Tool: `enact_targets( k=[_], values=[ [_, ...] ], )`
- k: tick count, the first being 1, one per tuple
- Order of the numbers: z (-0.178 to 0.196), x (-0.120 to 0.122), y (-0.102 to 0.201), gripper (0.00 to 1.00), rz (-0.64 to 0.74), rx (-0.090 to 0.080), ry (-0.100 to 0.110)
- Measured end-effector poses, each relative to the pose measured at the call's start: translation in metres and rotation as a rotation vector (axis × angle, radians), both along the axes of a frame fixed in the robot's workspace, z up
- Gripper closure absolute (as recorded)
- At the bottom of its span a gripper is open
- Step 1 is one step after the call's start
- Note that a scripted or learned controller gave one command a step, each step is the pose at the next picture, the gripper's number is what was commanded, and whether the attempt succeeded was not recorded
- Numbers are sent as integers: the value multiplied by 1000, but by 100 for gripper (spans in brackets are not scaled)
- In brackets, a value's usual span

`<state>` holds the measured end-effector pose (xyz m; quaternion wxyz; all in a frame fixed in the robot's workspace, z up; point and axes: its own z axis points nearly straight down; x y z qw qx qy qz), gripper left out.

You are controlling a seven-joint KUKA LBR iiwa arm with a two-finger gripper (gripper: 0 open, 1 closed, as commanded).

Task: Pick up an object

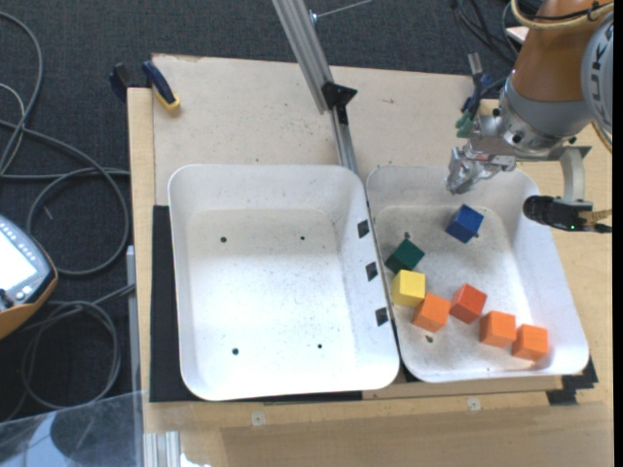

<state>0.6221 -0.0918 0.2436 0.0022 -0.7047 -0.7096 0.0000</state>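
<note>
Over the far edge of the right-hand bin (545, 261) the gripper (467, 175) hangs, carried by the grey arm (555, 76) that reaches in from the right with its orange band uppermost. From where I stand the camera view does not let me tell whether the jaws are open or closed; I see nothing caught in them. Just below the gripper, toward the bin's middle, lies a blue cube (465, 223), tilted on a corner and apart from the tool. To my eye it is the likeliest target, since the arm stands nearly above it and it has free room on all sides.

Nearer the divide between the bins sit a dark green cube (405, 256) and, touching or nearly touching it, a yellow cube (409, 286). Along the near edge runs a loose row of four orange cubes (484, 321), close together, which I judge would leave less room around each one for a grasp. The left-hand bin (185, 290) carries none of the cubes. A metal post (307, 42) slants up from the bench (243, 105) behind the bins, clear of the arm's path.
</note>
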Motion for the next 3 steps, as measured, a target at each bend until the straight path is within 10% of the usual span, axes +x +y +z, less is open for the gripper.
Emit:
enact_targets(
  k=[3],
  values=[
    [-3,25,145,100,-1,-1,1]
  ],
)
